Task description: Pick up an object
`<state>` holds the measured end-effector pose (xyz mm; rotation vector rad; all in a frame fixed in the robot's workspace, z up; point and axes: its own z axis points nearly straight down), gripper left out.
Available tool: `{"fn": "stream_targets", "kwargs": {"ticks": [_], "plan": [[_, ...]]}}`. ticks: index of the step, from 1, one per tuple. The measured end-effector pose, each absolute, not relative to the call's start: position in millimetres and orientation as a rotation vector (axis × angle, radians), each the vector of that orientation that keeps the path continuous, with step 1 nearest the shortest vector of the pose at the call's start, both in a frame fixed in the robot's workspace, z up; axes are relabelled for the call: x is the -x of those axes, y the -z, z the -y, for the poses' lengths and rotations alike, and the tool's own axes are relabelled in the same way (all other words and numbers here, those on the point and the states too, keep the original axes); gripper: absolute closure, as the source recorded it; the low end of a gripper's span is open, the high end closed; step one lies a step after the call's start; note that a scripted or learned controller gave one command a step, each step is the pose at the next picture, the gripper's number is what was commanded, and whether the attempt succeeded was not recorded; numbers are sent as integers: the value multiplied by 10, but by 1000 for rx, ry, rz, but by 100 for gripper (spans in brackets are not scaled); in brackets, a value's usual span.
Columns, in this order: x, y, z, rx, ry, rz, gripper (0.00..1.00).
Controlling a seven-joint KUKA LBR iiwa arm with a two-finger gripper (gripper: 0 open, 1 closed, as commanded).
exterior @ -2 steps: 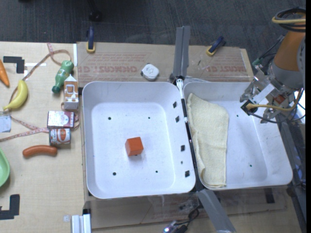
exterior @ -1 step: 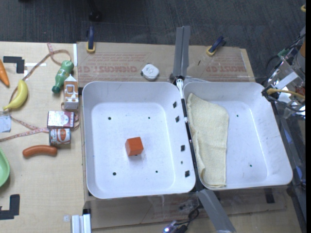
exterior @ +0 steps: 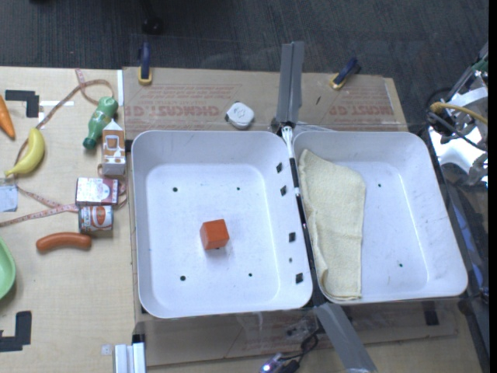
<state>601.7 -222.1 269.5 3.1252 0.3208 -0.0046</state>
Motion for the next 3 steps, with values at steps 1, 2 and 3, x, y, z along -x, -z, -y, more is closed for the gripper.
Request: {"fn": "stream_targets", "kwargs": {"ticks": [1, 2, 3], "plan": [[-5895, -952, 2148, -3126, -7, -402, 0], [-5758, -1954, 2221, -3126, 4, -320, 0], [-5721, -2183, 2224, -3126, 5, -320, 0]]}}
